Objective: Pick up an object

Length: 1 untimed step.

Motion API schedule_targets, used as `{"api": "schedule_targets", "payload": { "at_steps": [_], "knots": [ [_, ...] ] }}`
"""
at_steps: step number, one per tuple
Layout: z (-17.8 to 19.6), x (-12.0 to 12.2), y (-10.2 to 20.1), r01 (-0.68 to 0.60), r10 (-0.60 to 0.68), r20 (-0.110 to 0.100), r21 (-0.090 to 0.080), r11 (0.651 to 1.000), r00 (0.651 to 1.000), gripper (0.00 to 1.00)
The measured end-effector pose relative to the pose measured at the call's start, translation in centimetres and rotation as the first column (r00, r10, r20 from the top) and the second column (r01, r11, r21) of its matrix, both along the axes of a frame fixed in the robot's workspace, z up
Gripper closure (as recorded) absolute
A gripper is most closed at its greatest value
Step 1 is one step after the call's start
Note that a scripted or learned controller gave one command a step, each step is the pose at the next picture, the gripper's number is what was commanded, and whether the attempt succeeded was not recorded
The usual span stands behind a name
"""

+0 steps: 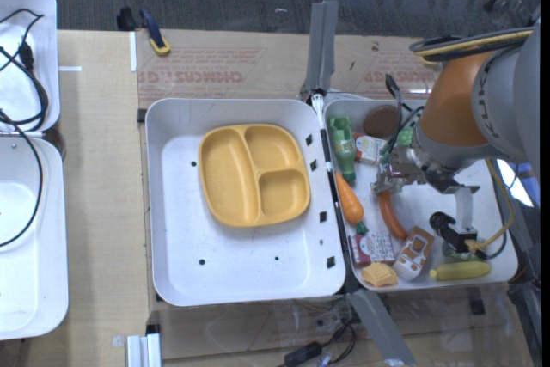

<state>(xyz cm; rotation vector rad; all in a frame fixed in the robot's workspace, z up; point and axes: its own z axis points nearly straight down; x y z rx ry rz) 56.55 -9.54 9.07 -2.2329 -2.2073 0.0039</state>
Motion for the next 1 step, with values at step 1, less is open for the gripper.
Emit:
{"api": "schedule_targets", "payload": {
  "at_steps": [1],
  "knots": [
    [10.03,-1.6,3.55,0.005,-0.005,0.001,-0.001,1.0,1.0,1.0]
  ]
}}
